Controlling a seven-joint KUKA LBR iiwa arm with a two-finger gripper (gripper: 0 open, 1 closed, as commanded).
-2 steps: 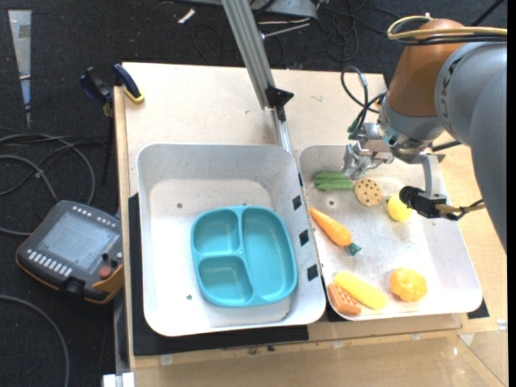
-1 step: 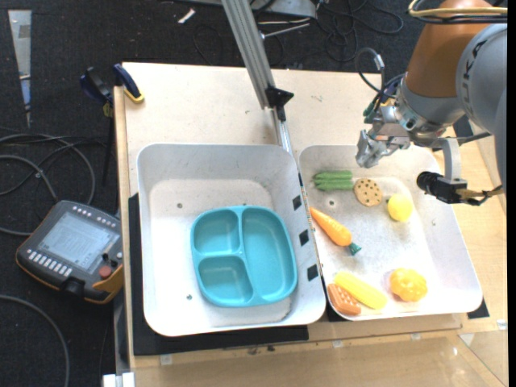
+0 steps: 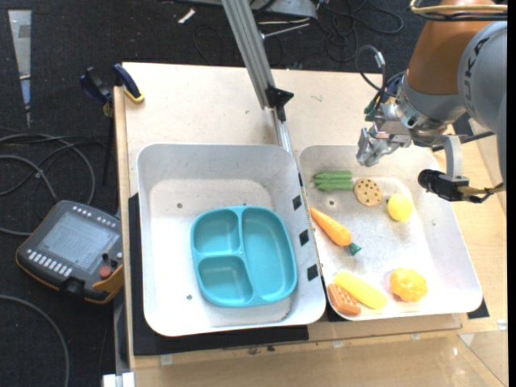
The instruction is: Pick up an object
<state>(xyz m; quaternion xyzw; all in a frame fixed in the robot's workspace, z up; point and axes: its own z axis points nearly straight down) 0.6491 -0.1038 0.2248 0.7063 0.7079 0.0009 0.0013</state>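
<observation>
camera view is looking down on the pale surface (image 3: 201,95), which is carrying two white bins side by side. the left bin (image 3: 161,176) is holding a teal divided tray (image 3: 242,256). the right bin (image 3: 451,248) is holding the small items: an orange carrot (image 3: 332,226) near its middle, green beans (image 3: 334,180) by the far wall, a yellow banana (image 3: 361,290) and a waffle-like piece (image 3: 344,299) lying against each other at the near edge, a lumpy yellow fruit (image 3: 408,285), a lemon (image 3: 400,208) and a speckled cookie (image 3: 368,191). the grey arm (image 3: 459,63) is reaching in from the right. its tool (image 3: 371,150) is hanging just above the cookie and beans, with nothing between its fingers; i cannot tell whether it is open or closed.
</observation>
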